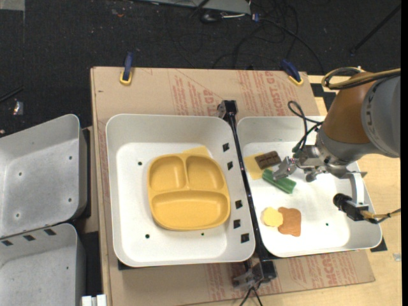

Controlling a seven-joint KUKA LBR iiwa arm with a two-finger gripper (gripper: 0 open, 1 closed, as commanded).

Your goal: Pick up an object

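In the right white bin (357, 234) lie a green block (280, 183), a brown chocolate-like bar (267, 159) on a pale yellow slab (253, 165), and a yellow round piece (272, 217) touching an orange-brown toast-shaped piece (291, 221). My gripper (285, 166) reaches in from the right, low over the bin, its tips just above and beside the green block's upper end. Nothing shows held between the fingers.
The left white bin (121, 190) holds a yellow divided tray (189, 192). A black divider (237, 164) runs between the bins. The grey and orange arm (357, 120) covers the right bin's upper right part. Metal plates (38, 171) lie off the bench at left.
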